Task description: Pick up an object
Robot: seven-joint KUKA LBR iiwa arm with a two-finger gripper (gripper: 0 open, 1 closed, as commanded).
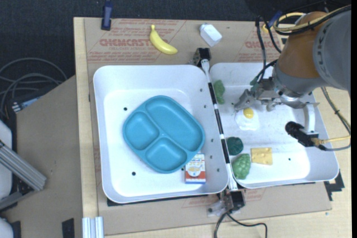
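The arm (312,53) reaches in over the right bin (321,167), its wrist low above the bin's far half. In the left bin (106,92) a blue divided plate (162,134) lies in the middle, with a small carton (195,170) at the near right corner. On the bench beyond the bins lie a banana (162,42) and a white block (211,34).

The gripper (249,98) hangs just above a fried egg toy (247,117), which lies on the floor of the right bin near its middle, towards the left wall. I cannot tell how the gripper's tips are set, as they blur against the white bin. Nothing is visibly held, so the pick appears not yet made; the grasp and the lift are left.

Other candidates sit towards the near left corner: a green leafy piece (241,165), a dark green lump (234,145) and a cheese slice (262,156), all well apart from the gripper.
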